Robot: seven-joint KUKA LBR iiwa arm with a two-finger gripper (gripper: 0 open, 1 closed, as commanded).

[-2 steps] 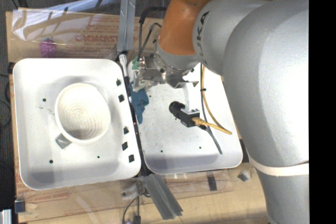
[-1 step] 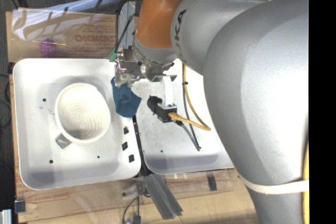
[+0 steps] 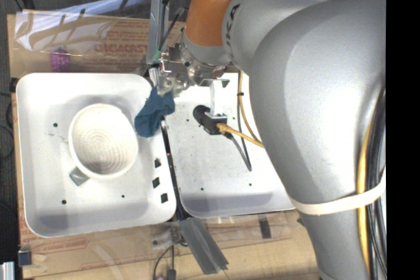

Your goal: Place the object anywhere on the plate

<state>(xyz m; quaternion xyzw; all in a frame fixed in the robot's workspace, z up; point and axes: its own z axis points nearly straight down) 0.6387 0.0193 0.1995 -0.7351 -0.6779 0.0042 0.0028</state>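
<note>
Tool: your tool (image 3: pixel 168 82) sits at the 12 o'clock end of the seam between the two bins, clenched on the top of the cloth.
Object: the crumpled blue fabric cloth (image 3: pixel 153 116) hangs from the tool over the right rim of the left shallow white bin (image 3: pixel 39 220), at 2 o'clock from the plate and just beside its edge.
Plate: the round white ribbed plate (image 3: pixel 104 140) lies in the middle of the left bin; a small grey piece (image 3: pixel 78 176) touches it at 7 o'clock.
Right bin: the right shallow white bin (image 3: pixel 216 197) lies under the arm.
Writing: the brown cardboard sheet (image 3: pixel 98 42) on the worktop at 12 o'clock bears reddish print, which you cannot read here.
</note>
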